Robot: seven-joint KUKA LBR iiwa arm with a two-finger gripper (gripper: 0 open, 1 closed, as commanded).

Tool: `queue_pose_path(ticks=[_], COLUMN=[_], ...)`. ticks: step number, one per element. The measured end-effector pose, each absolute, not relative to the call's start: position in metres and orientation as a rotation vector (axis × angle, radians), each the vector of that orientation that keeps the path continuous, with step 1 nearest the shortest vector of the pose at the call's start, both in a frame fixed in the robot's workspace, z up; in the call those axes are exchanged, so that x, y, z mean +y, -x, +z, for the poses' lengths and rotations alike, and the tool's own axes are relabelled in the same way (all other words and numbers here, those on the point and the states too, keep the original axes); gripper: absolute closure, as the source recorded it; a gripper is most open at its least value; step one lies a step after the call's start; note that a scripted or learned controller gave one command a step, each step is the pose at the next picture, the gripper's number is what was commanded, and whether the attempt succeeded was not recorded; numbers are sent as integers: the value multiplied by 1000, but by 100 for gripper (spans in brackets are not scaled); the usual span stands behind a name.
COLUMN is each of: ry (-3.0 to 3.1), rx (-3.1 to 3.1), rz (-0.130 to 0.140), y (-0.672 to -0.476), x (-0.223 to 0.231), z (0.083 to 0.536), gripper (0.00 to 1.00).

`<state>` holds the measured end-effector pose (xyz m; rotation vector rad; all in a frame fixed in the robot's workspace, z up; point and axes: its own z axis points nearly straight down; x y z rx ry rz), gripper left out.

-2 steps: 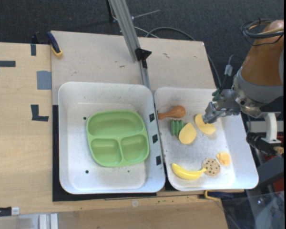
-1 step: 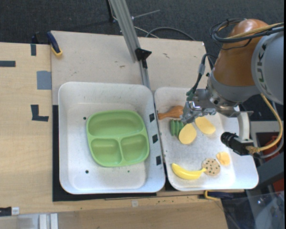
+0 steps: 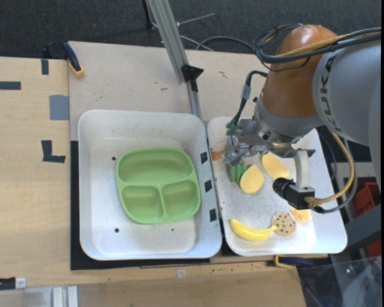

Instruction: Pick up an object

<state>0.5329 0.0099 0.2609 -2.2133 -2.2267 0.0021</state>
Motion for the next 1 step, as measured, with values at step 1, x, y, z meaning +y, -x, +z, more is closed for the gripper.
queue_pose_path(ticks=[1], ry=[2213], rx=[-2226], rz=[4], y=[-536], x=[52], z=[250], gripper=[100])
